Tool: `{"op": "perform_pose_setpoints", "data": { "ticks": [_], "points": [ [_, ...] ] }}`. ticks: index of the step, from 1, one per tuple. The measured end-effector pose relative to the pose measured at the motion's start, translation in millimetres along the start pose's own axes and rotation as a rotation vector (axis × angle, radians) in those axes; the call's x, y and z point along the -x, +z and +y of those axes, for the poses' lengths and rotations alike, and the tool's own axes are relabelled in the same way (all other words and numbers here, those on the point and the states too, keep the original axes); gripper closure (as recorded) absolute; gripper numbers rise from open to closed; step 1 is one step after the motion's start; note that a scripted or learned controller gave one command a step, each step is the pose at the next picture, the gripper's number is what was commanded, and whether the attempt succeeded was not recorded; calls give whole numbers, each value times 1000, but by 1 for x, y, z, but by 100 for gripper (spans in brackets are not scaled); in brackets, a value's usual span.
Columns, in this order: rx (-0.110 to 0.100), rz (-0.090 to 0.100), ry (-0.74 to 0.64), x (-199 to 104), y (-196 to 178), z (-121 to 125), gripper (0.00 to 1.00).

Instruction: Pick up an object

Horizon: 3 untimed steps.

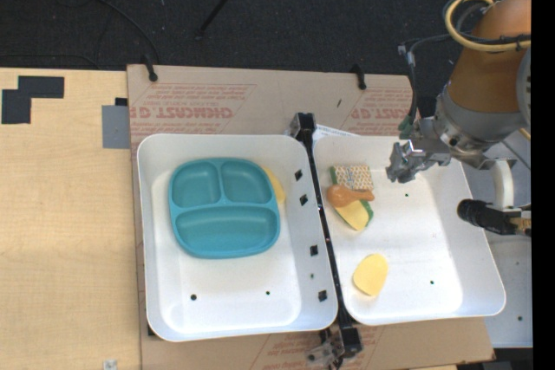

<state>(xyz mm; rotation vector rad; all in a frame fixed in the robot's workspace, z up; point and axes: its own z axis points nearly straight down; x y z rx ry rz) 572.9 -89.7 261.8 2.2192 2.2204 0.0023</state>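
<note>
Two jaws of the gripper (404, 162) are poised over the right bin (473, 273), near its far edge; whether parted or clenched cannot be told. Nothing is seen held. Just beside them, piled objects (351, 197) are clustered: checkered, orange, yellow-green. Nearer the front, a yellow piece (371, 274) is left alone.

- Lighting: even and fairly bright overhead; both white bins (225, 308) read clearly, without blown-out glare.
- Shadows: soft and short, a faint one along the teal plate (224, 208).
- Background: dark floor beyond the surface (61, 221), detail murky.
- Sharpness: moderate; low resolution, the hand (404, 165) slightly soft.
</note>
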Motion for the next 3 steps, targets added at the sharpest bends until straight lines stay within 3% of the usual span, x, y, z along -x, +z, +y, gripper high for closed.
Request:
{"op": "perform_pose_setpoints", "data": {
  "ticks": [2, 3],
  "points": [
    [-6, 1, -3, -101, 9, 0, 100],
    [-6, 1, -4, -157, 25, 13, 100]
  ]
}}
